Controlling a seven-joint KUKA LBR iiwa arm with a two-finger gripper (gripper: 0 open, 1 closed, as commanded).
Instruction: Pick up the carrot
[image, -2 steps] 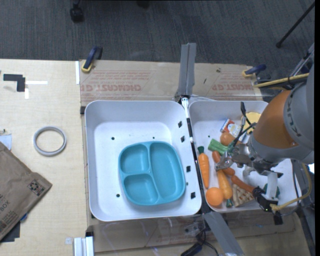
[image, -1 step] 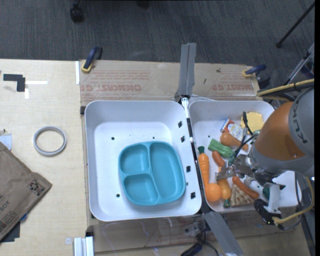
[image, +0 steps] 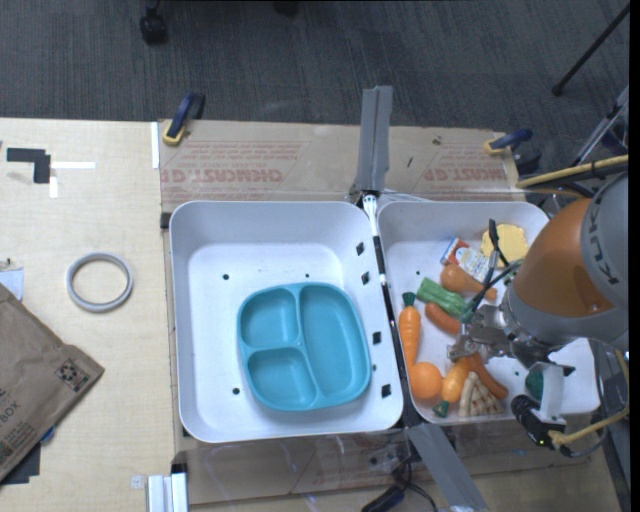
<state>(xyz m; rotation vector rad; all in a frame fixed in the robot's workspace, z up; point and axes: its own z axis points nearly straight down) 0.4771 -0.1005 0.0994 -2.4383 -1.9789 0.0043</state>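
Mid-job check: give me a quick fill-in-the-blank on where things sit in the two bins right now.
1. The carrot lies in the ____ bin.
2. The plate in the left bin is ____ in colour.
3. That plate has ____ compartments.
4. The roll of tape lies ____ of the left bin.

Missing words: right; blue; three; left

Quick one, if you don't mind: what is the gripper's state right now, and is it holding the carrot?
Gripper: over the right bin, state cannot be told. The carrot lies apart from it, by the bin's left wall.
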